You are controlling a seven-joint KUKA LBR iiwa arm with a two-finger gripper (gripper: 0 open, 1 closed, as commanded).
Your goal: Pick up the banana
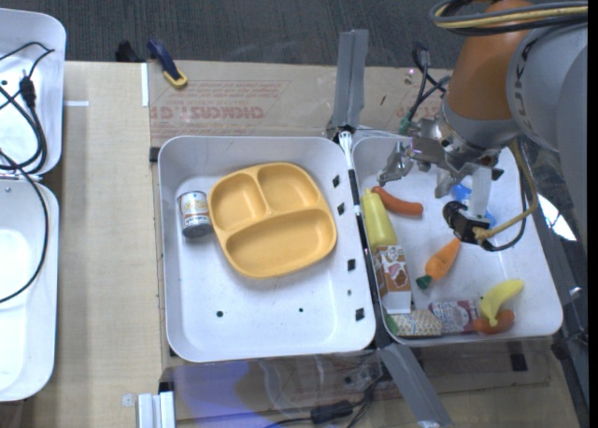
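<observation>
The banana is small and yellow and lies near the front right corner of the right bin, resting against a reddish item. My gripper hangs over the far part of the same bin, under the orange-banded wrist. It is well back and to the left of the banana, and nothing shows in its grasp. A red sausage lies just in front of the gripper.
The right bin also holds a yellow bottle, a carrot, a printed box, a flat pouch and a blue item. The left bin holds a yellow divided plate and a small can.
</observation>
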